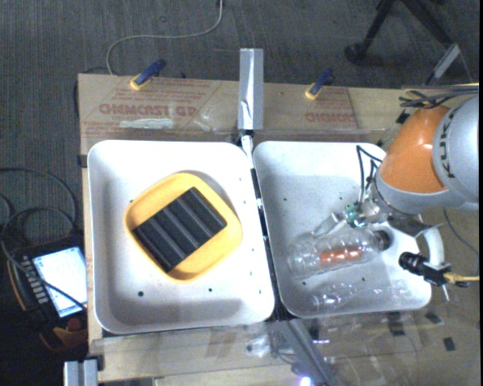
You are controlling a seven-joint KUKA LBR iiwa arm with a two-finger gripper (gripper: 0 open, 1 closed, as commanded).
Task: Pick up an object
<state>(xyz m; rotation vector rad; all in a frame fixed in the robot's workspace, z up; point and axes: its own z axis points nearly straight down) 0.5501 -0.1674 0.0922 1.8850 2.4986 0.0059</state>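
Note:
A yellow block with a black ribbed top (183, 224) lies tilted in the middle of the left bin (113, 167). In the right bin (298, 175) a clear plastic bottle (338, 252) with an orange piece inside lies on its side. A second clear plastic item (338, 297) rests near that bin's front wall. My gripper (354, 214) hangs below the orange wrist band (414, 163), low in the right bin, just above the bottle's right end. Whether it touches the bottle is unclear.
A metal divider post (250, 87) stands behind the seam between the bins. Cardboard with two clamps (147, 74) lies at the back. A black fitting with a cable (414, 263) sits by the right bin's right rim.

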